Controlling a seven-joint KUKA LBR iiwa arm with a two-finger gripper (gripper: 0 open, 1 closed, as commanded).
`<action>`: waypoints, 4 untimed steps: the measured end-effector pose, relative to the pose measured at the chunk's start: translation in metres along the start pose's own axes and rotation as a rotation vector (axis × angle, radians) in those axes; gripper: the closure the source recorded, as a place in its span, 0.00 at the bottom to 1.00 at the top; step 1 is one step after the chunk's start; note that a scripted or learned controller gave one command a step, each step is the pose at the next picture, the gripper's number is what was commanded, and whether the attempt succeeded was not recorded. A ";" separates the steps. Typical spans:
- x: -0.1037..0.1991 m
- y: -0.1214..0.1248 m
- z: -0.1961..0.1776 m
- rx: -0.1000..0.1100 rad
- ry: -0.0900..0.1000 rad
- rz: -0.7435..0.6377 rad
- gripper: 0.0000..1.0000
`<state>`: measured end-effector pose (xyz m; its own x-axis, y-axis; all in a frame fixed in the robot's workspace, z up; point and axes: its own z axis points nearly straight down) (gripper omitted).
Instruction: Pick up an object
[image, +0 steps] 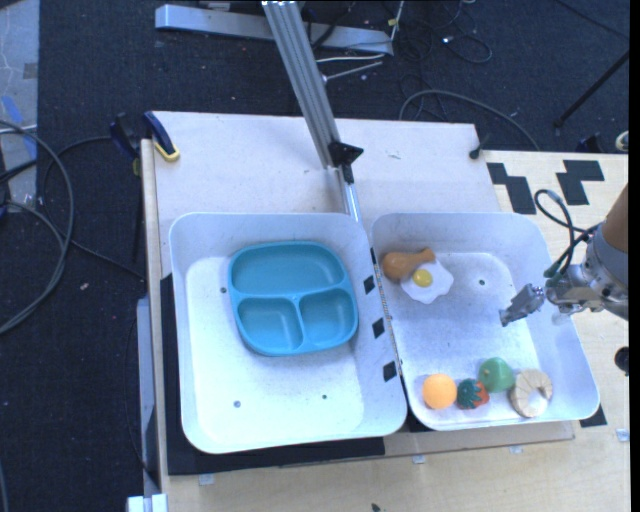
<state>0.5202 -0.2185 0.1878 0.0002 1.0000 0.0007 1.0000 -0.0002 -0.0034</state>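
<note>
We see two white bins side by side on the bench. The left bin (200, 400) holds a blue divided tray (294, 297). In the right bin (560, 330), a toy drumstick (405, 263) touches a fried egg (427, 282) near the far wall, while an orange ball (438, 391), a small red-and-green toy (472, 394), a green ball (494, 374) and a tan round piece (530, 392) line the near wall. The gripper (520, 305) hangs over the right bin's right side with nothing in it; we cannot tell how it is set.

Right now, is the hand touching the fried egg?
Apart. The camera view shows the hand near the right bin's right side, with bare white bin floor between it and the fried egg at the upper left.
</note>
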 end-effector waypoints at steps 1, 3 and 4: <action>0.010 0.000 0.048 0.001 0.001 -0.001 0.00; 0.008 0.003 0.082 -0.013 -0.008 0.001 1.00; 0.006 0.007 0.039 -0.008 -0.003 -0.002 1.00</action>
<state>0.5269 -0.2129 0.1488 -0.0020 1.0000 -0.0024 1.0000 0.0020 0.0047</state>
